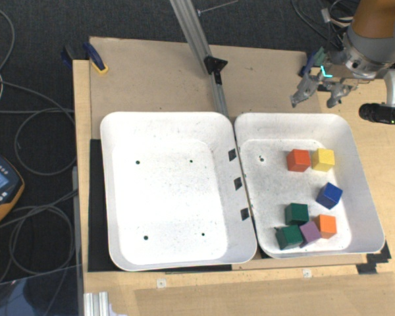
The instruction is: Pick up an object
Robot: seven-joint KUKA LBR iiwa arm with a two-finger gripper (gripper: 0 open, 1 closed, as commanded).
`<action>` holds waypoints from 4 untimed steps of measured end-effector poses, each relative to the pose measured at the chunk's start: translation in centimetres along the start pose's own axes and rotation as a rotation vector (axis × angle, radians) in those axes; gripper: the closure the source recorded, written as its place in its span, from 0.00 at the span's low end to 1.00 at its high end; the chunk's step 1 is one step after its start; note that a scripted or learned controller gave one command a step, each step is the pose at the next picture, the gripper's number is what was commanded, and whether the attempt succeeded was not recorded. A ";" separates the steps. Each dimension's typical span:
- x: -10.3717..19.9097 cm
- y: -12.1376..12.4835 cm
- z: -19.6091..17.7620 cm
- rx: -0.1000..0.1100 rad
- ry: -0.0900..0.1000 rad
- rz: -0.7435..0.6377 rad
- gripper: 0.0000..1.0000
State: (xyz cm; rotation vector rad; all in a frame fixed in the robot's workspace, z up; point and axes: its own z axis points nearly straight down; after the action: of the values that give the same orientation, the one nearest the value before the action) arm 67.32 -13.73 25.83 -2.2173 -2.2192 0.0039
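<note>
The right bin [355,176] holds several small blocks. An orange-red block [299,160] and a yellow block [324,158] sit side by side near the bin's back. A blue block [329,195] lies further forward. At the front cluster two green blocks [296,212] [289,236], a purple block [310,232] and an orange block [327,224]. My gripper [318,97] hangs above the bench behind the right bin's back rim, its two fingers spread apart with nothing between them.
The left bin [164,189] lies beside the right one, with black clips along the shared rim. A slanted metal pole [197,38] rises from the bench behind the bins. Cables and a device lie on the floor at left.
</note>
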 end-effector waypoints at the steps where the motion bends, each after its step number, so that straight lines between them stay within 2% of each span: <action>1: 0.0 0.1 -0.3 -0.004 -0.002 -0.001 0.00; 2: 0.0 0.4 6.0 0.001 -0.001 0.000 0.00; 4: 0.5 -0.7 16.2 0.001 0.000 0.000 0.00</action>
State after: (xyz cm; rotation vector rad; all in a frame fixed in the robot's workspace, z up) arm 66.57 -13.17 9.63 -2.2172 -2.2186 0.0057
